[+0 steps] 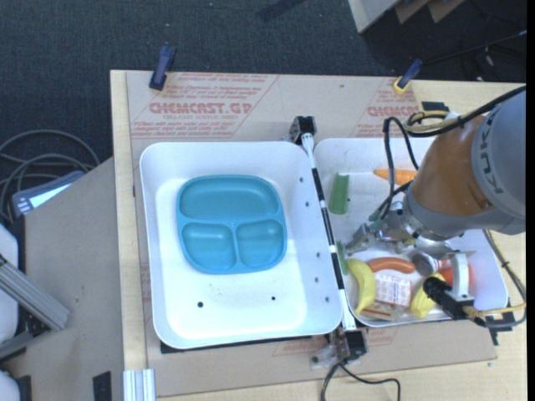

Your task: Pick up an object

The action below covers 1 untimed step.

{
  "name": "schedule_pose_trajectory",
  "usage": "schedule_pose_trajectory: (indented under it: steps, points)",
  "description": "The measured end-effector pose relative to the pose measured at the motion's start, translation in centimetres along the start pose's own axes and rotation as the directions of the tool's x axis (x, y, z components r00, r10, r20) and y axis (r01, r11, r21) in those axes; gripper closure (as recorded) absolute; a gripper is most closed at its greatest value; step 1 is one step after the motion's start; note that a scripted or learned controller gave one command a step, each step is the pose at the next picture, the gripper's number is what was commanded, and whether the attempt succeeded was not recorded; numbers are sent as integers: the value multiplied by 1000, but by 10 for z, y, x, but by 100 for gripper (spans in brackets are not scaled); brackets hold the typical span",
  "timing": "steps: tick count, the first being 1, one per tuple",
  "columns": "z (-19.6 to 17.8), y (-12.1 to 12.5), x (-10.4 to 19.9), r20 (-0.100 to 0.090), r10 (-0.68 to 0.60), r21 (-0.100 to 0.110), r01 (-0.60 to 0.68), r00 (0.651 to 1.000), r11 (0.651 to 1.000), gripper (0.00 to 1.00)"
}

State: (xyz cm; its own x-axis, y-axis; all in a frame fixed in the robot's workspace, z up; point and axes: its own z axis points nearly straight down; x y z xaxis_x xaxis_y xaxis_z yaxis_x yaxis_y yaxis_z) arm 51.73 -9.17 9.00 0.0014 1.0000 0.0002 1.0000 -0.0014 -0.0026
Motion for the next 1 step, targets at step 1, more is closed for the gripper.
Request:
schedule_pose_trajectory:
  steps: [1]
  points:
    - [5,45,-30,1,-1,-3,1,1000,1000,0]
